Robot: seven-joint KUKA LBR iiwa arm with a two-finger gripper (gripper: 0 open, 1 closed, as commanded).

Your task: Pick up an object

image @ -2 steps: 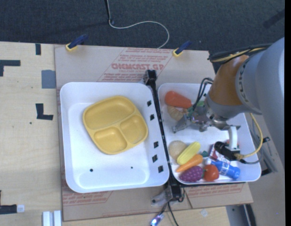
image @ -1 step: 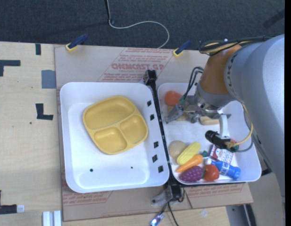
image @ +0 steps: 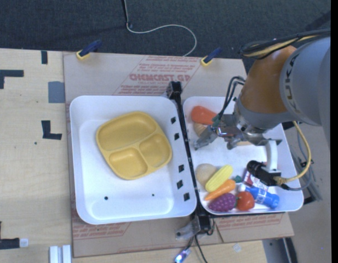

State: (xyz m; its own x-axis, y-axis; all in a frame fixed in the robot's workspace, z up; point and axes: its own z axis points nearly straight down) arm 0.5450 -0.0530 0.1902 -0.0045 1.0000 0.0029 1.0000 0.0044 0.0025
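My gripper (image: 219, 142) hangs over the upper middle of the right bin (image: 286, 204), its two fingers (image: 203, 142) spread open with nothing between them. Just up and left of it lies an orange-red toy (image: 201, 114), with a pale object (image: 199, 129) under it. Lower in the bin sit a pale round piece (image: 205, 172), a yellow corn cob (image: 219, 177), an orange carrot (image: 222, 189), purple grapes (image: 223, 203), a red tomato (image: 245, 200) and a blue-and-white bottle (image: 261, 194).
The left bin (image: 81, 163) holds a yellow divided plate (image: 133, 144). A black divider (image: 182, 147) runs between the two bins. The arm's grey and orange body (image: 278, 86) covers the right bin's upper right part.
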